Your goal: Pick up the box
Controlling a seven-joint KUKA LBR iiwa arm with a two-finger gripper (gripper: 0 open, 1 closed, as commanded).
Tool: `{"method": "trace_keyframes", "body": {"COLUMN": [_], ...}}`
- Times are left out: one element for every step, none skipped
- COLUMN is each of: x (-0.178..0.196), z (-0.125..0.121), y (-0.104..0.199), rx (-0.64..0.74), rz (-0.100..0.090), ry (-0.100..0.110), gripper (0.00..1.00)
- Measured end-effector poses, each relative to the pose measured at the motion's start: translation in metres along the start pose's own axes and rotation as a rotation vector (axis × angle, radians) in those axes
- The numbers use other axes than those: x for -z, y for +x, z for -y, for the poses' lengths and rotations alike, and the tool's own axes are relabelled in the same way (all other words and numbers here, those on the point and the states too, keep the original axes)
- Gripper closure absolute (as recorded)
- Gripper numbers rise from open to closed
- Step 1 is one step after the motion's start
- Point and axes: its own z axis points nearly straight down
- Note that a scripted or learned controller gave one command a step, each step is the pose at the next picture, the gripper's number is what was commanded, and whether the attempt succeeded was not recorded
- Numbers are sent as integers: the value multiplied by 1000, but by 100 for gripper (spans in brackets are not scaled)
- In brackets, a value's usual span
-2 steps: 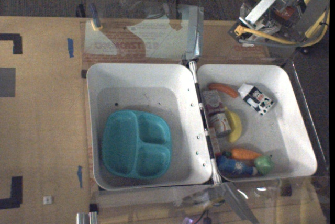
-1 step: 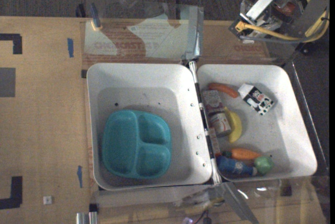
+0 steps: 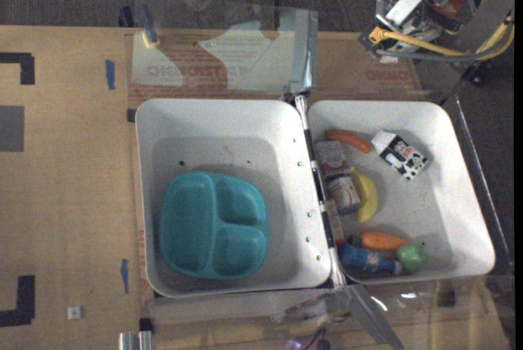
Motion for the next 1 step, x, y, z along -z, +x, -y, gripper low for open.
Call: {"method": "trace_keyframes", "body": {"x": [10], "z": [1], "y": [3], "rx": [6], "rz": [0], "ry": [-3], "gripper": [100]}}
